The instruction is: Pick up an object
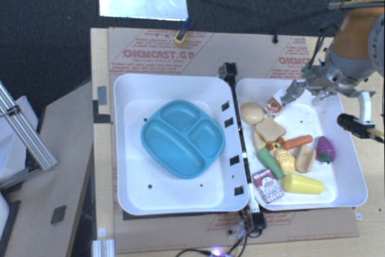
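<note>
End effector point(293, 92) low at far side of right bin point(349, 189), grip state unclear; crowded toy food point(283, 153) risks a miss.

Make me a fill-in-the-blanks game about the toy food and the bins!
1. The blue divided plate lies in the ____ bin.
2. The toy carrot is colored ____.
3. The purple grapes lie in the ____ bin.
4. The gripper hovers over the ____ bin.

Missing words: left; orange; right; right
</note>
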{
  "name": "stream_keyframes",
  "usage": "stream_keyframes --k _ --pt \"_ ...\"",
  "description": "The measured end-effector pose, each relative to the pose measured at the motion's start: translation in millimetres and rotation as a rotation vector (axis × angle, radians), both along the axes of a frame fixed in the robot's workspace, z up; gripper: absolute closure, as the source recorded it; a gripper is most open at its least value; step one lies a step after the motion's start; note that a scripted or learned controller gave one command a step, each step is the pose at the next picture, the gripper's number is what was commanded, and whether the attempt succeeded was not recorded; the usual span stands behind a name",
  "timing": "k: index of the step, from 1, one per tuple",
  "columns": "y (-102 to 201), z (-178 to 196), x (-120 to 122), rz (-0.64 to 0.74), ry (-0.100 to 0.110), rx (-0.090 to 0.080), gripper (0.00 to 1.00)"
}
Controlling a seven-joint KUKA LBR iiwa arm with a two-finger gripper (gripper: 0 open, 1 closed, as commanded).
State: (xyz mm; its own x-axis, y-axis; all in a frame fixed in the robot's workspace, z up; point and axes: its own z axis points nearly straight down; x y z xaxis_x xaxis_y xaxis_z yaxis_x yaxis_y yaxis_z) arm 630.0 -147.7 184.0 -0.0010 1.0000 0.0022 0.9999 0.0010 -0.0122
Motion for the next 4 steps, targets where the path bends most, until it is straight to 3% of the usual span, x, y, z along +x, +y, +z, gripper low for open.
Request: stream_keyframes --k 1,3,4 --pt "0.4 8.6 3.0 0.002 -0.014 -0.002 0.00" --pt "6.1 -94.0 -5.4 0.000 -0.014 -0.002 0.00" --pt "5.9 -79.8 -3.4 0.000 -0.020 -0.003 1.00"
